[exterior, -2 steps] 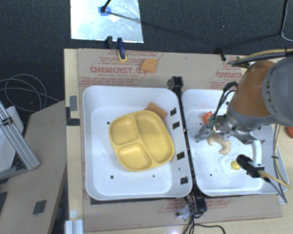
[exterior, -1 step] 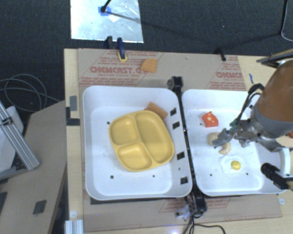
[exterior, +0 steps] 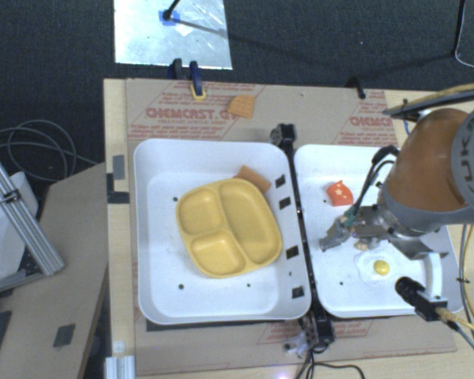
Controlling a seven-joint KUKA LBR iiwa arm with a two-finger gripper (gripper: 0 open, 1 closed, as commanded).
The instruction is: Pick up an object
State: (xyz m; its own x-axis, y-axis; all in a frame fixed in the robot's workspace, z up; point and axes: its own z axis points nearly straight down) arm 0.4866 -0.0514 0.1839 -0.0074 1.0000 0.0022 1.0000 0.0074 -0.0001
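At the lower right of the frame, in the right bin (exterior: 324,212), a toy fried egg (exterior: 378,268) lies flat on the white floor, white with a yellow yolk. Just above and to the left of it sits the gripper (exterior: 332,240), low over the bin floor, its dark metal tips pointing toward the frame's left; nothing shows between them, and whether they stand apart or together I cannot tell. Further up, a small red and orange object (exterior: 339,193) rests on the floor of the same bin, above the gripper and slightly to its right. The move turns on this: both candidates lie near the tips, the egg down and to the right, partly tucked beside the wrist, the red piece straight up the frame with bare floor around it. I judge the red piece the easier reach. In the left bin (exterior: 154,180) a yellow divided plate (exterior: 229,227) lies well apart, an orange-brown block (exterior: 254,178) touching its upper edge.
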